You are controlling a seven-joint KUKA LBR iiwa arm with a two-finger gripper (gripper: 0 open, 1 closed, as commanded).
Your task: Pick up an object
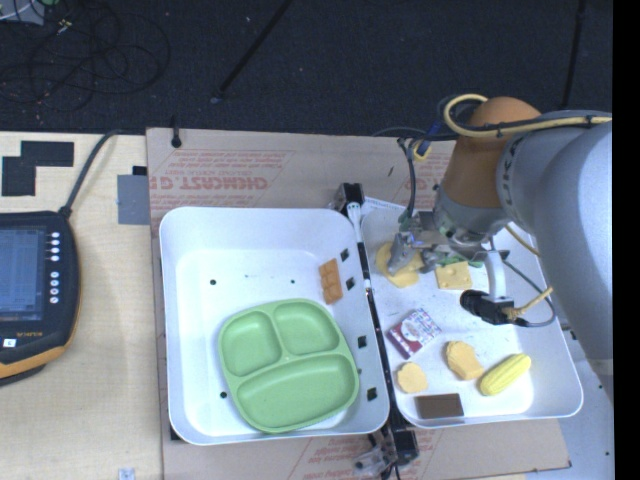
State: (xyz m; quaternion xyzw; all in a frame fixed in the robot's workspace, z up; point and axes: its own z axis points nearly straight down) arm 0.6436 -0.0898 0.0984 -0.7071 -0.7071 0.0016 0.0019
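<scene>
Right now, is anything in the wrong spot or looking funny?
One thing: a small orange block sits up on the sloping right wall of the left bin, apart from the green divided plate. The other small things all lie in the right bin.

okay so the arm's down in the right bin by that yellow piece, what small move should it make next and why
Probably a short straight lift to test the grasp. The gripper sits low on the pale yellow piece at the right bin's upper left, and whether it has caught it can't be told.
</scene>
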